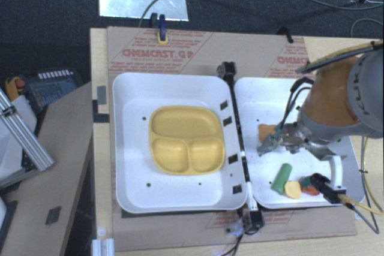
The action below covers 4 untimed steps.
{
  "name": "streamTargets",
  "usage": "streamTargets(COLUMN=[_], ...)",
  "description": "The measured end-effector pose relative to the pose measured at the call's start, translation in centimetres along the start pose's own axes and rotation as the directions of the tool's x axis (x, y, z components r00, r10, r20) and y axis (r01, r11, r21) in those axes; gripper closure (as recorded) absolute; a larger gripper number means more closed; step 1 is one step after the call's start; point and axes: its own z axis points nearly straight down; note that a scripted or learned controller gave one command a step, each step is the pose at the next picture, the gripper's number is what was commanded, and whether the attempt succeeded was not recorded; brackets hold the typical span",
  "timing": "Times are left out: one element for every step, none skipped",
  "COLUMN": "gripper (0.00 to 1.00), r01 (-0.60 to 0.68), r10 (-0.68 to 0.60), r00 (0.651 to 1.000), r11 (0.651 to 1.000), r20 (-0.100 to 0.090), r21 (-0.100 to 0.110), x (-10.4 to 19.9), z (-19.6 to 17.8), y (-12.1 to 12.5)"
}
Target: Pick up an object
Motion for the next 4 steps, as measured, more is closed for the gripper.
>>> streamTargets(gripper=[0.0, 1.0, 1.0, 1.0], r01=[0.0, 0.0, 0.0, 0.003], r10=[0.0, 0.0, 0.0, -0.003], r00=[1.0, 1.0, 1.0, 1.0], r11=[1.0, 1.0, 1.0, 1.0], r20=[0.0, 0.001, 0.002, 0.002], r21=[-0.002, -0.006, -0.008, -0.01], x=[0.0, 0.0, -0.2, -0.3], z=[4.1, 2.9, -1.6, -8.0], y=[0.0, 0.2, -0.3, -0.5])
